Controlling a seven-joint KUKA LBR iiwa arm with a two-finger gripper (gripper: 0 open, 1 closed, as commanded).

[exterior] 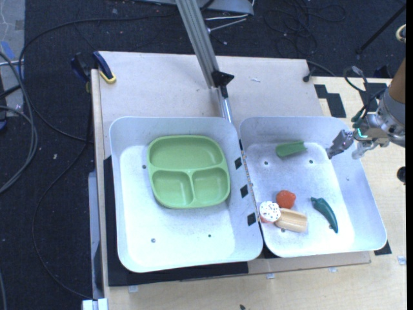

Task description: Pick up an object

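The right bin (361, 192) holds several small toys. A green oblong piece (291, 148) lies near its back wall. A red tomato-like piece (286, 199), a white dotted disc (269, 211) and a tan block (292, 221) cluster at the front left. A dark teal pepper (324, 213) lies to their right. My gripper (350, 146) hangs over the bin's back right edge, well to the right of the green piece, open with nothing between its fingers.
The left bin (129, 237) holds a green divided plate (189, 171). A slanted metal pole (200, 37) rises from the bench behind the bins. Cables lie on the dark floor around the bench.
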